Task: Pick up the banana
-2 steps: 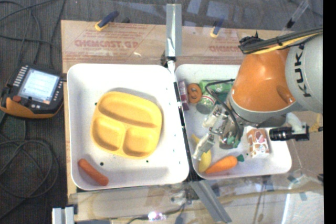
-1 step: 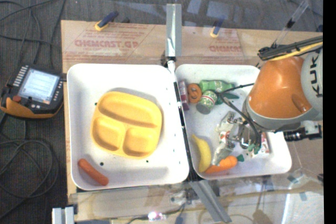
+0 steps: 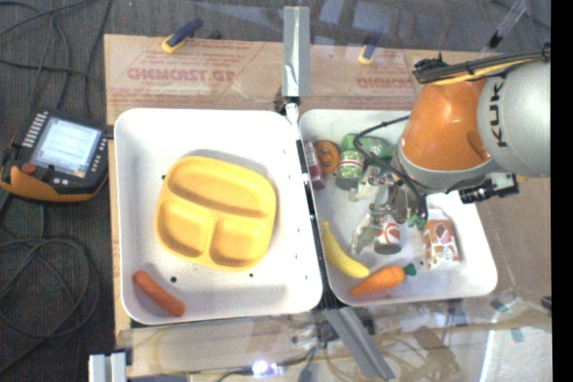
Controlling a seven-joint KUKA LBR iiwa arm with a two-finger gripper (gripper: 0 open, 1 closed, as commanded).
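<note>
The yellow banana [image 3: 341, 253] lies in the right bin [image 3: 474, 282], close to its left wall and near the front. An orange carrot [image 3: 380, 280] lies just to its right at the bin's front. My gripper [image 3: 380, 226] hangs over the middle of the right bin, slightly right of and behind the banana, apart from it. A small red and white object [image 3: 389, 234] sits right under the gripper. The arm's orange band [image 3: 445, 134] hides part of the bin's back.
The left bin [image 3: 134, 282] holds a yellow divided plate [image 3: 218, 210] and a red sausage [image 3: 158, 292] at its front left. In the right bin sit a green can [image 3: 350, 165], an orange round item [image 3: 327, 156] and a small carton [image 3: 440, 243]. A teach pendant [image 3: 55, 157] lies on the floor at left.
</note>
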